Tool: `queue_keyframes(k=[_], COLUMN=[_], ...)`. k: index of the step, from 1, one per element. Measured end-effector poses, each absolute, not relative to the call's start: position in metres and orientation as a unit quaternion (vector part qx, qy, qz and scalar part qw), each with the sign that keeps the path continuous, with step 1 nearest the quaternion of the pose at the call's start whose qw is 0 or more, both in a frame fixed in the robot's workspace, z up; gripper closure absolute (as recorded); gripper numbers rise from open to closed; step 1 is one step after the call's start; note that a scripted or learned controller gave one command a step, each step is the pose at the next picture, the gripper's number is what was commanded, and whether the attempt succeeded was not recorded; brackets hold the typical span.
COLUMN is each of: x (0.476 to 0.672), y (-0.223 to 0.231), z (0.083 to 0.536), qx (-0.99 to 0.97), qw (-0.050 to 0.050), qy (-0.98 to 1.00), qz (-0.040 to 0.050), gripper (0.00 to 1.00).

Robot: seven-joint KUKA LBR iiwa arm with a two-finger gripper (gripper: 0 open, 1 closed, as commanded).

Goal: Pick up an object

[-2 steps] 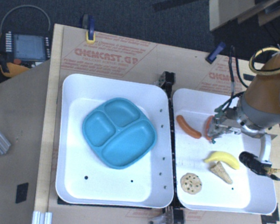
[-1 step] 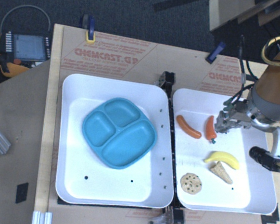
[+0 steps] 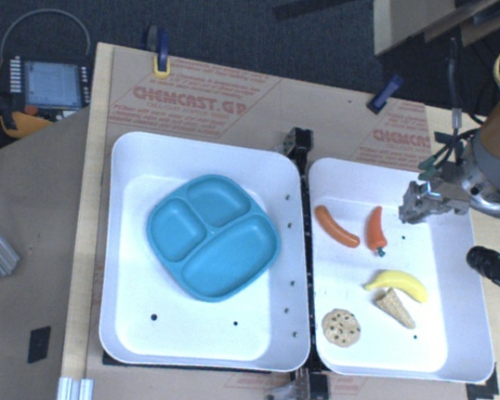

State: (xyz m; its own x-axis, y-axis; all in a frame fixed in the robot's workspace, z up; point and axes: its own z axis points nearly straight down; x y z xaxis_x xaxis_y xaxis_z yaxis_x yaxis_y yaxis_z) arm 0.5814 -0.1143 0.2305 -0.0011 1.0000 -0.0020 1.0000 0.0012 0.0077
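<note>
The right bin [image 3: 464, 275] holds a sausage [image 3: 336, 226], a red chili pepper [image 3: 376, 229], a yellow banana [image 3: 398, 284], a tan wedge [image 3: 396, 308] just below it, and a chocolate chip cookie [image 3: 341, 327]. My gripper [image 3: 412, 211] hangs over the upper right part of this bin, right of and slightly above the pepper, and apart from it. Nothing shows between its fingers.
The left bin [image 3: 120, 306] carries a blue divided plate [image 3: 213, 236]. A black clamp [image 3: 298, 143] sits between the bins at the back. A handheld screen device [image 3: 50, 84] lies off the bench at the far left.
</note>
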Motion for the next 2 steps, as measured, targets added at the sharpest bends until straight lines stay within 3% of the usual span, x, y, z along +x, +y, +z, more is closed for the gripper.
queue_keyframes(k=[1, 2], x=[0.568, 0.541], y=[-0.070, -0.021], z=[0.223, 0.231], qx=[0.706, 0.705], qw=[-0.002, -0.002], qy=[0.709, 0.709], qz=[-0.0004, 0.0000], gripper=[1.00, 1.00])
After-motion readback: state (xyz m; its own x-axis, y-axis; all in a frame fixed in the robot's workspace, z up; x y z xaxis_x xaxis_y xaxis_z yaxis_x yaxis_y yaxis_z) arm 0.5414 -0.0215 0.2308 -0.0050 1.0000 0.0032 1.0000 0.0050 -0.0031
